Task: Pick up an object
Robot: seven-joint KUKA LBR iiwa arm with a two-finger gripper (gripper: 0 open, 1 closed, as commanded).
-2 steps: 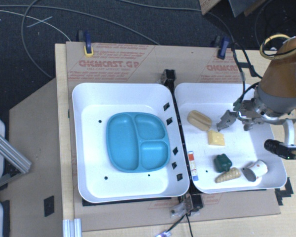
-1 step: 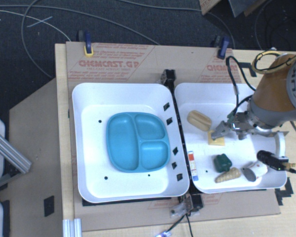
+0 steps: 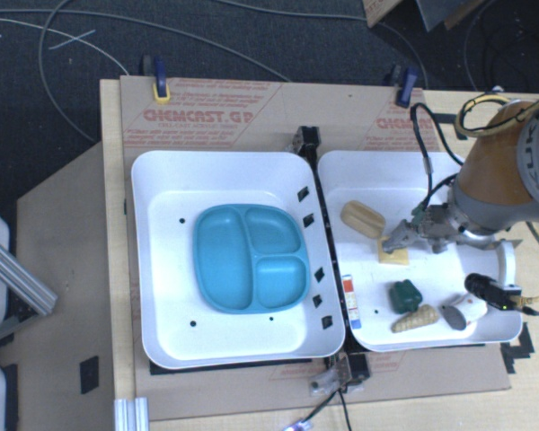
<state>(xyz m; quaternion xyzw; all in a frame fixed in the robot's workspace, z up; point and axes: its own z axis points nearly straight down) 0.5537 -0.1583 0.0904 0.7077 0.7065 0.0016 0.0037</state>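
The end effector (image 3: 402, 238) is hanging low in the right bin (image 3: 377, 164), right over the top edge of a yellow block (image 3: 395, 258), which I am taking as the object to pick. Whether the end effector is apart or together cannot be told from this angle, and nothing is showing as clamped in it. The block is lying flat near the bin's middle, partly covered by the tool.

To do the step well, the arm (image 3: 490, 173) is probably needing to centre over the block rather than its edge, come straight down, and close across the narrower sides. A flat, low piece like this is likely to slip out if caught only at a corner.

A tan roll (image 3: 363, 218) is lying just beside the block, up and to the left, near enough to be nudged during a descent. A green lump (image 3: 405, 294) is sitting below the block, with a cone (image 3: 417, 320) and a grey piece (image 3: 455, 314) near the bin's lower wall, all clear of the approach. The left bin (image 3: 162, 241) is holding a blue plate (image 3: 250, 257), well apart. Both bins are resting on the worktop (image 3: 207, 101).
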